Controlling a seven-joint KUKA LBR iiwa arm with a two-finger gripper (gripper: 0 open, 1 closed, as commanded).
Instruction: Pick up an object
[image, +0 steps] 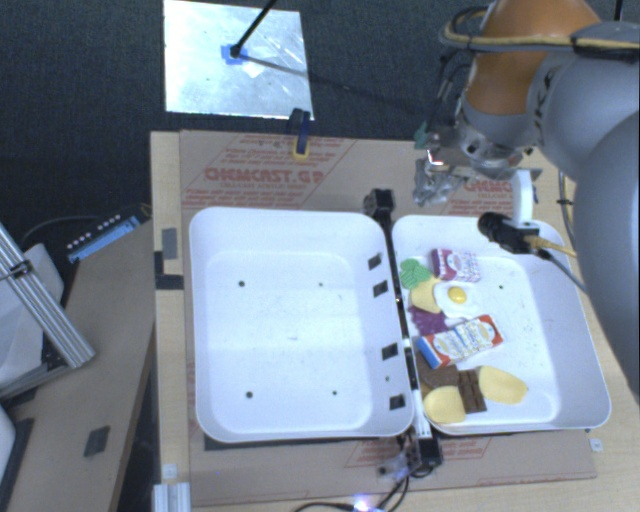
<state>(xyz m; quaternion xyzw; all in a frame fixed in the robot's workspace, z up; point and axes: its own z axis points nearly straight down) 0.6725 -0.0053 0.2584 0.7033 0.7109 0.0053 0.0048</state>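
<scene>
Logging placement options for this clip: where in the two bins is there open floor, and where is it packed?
The left white bin has open floor wall to wall. In the right white bin, bare floor runs along its right wall; toys crowd the divider side, from the green piece to the yellow lumps.

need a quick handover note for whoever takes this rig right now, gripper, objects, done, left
Gripper: above the bench behind the right bin, over none of the objects; whether it is open or shut is not clear, and nothing shows in it.
Objects: all in the right bin's left half, including a fried egg, a red packet and a yellow piece.
Done: no pick yet.
Left: move over the bin, descend, grasp one object, lift.
</scene>
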